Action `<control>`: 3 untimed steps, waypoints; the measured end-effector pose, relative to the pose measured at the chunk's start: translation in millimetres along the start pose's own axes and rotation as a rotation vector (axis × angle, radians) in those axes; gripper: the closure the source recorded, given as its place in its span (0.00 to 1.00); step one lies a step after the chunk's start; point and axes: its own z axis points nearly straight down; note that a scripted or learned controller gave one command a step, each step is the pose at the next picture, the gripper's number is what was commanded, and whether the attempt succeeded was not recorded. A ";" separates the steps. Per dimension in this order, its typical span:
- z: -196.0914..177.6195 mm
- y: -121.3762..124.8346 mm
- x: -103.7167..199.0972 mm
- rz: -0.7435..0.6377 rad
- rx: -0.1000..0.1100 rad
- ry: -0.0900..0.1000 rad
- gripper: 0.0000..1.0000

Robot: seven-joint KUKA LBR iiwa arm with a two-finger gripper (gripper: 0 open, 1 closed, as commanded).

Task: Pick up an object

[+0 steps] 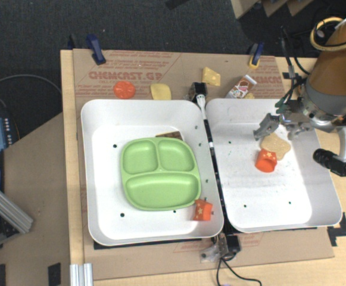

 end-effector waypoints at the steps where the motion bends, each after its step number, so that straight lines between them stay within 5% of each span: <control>1: 90.8 -13.0 0.5 -0.001 -0.013 -0.004 0.00; 2: 97.3 -24.5 -4.0 -0.003 -0.028 -0.008 0.00; 3: 84.4 -23.4 -8.0 0.001 -0.033 -0.016 1.00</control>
